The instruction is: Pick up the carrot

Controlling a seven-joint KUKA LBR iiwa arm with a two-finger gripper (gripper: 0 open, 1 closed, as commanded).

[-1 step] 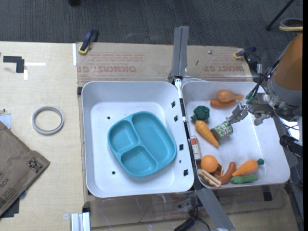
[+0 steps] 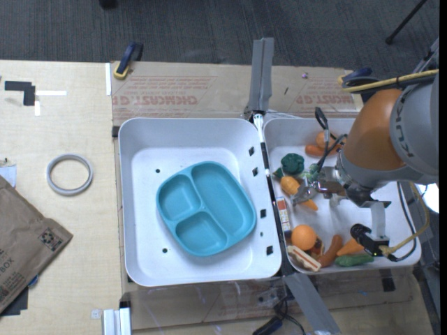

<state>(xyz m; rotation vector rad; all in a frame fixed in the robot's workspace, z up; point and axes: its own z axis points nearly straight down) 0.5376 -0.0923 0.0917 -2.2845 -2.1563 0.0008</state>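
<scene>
Two shallow white bins sit side by side on the bench. The left bin (image 2: 133, 208) carries one teal divided plate (image 2: 206, 208) with three compartments, lying near its middle and tilted toward the front right corner. The right bin (image 2: 408, 257) carries a scatter of toy food. One dark green broccoli-like piece (image 2: 292, 163) lies near its left wall toward the back. One small orange piece (image 2: 289, 185) lies just in front of it. One round orange fruit (image 2: 303, 236) sits near the front left corner, touching one hot-dog-like piece (image 2: 304, 259) at the front rim. One carrot (image 2: 331, 249), orange-red and slanted, lies along the front edge just right of the round fruit. Beside it, one orange piece with a green part (image 2: 354, 254) rests against the front rim. Another orange item (image 2: 321, 144) lies at the back of the bin, partly hidden by the arm. The gripper (image 2: 307, 192) hangs low over the left middle of the right bin, near the small orange piece and well apart from the carrot; whether its claw is released or clenched cannot be told, and nothing is seen between its tips. On the worktop's left side lie one grey tape ring (image 2: 70, 174) and one brown cardboard piece (image 2: 24, 246) at the left edge.
</scene>
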